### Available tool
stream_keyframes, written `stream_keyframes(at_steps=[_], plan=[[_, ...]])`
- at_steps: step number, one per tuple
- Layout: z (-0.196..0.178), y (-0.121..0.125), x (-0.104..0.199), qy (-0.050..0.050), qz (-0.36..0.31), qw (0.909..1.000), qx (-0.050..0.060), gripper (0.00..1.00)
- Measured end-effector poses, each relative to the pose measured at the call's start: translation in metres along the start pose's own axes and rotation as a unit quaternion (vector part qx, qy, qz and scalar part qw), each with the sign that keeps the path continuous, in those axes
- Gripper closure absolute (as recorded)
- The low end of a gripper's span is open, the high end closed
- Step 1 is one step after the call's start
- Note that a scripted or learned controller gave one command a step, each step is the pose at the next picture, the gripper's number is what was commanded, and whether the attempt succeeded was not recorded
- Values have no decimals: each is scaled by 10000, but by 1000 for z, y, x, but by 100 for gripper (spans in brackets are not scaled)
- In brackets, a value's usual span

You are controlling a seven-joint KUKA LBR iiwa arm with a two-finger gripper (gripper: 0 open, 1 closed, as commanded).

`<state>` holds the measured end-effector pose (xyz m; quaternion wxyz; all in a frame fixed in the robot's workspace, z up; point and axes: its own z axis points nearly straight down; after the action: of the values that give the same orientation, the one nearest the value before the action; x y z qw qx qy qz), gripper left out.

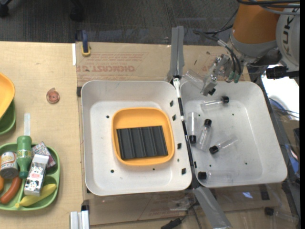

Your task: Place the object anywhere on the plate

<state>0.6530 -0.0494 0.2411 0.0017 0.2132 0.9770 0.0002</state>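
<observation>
A yellow plate (142, 117) with a dark ribbed insert lies in the middle of the left bin (95, 128). Several clear vials with black caps lie in the right bin (252, 142): one near the back (213, 102), one by the dividing wall (191, 126), and two near the middle (205, 133) (223, 145). My gripper (210, 85) hangs over the back left corner of the right bin, just above the rearmost vial. A clear, glassy shape (191, 75) shows at the bin's back rim beside the gripper; I cannot tell what it is.
A small black piece (202, 175) sits in the front left corner of the right bin. A green tray (28, 175) of toy food and a yellow dish (5, 97) stand on the bench at far left. Cardboard (119, 63) lies behind the bins.
</observation>
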Motion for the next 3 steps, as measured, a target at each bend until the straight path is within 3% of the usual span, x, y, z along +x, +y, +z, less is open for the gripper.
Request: stream_keyframes(at_steps=[1, 2, 3], plan=[[-56, -58, -22, -3, -517, 9987, -1, 100], [-114, -97, -26, -3, -982, 9952, 0, 100], [-112, -128, -58, -4, -1701, 9854, -2, 100]])
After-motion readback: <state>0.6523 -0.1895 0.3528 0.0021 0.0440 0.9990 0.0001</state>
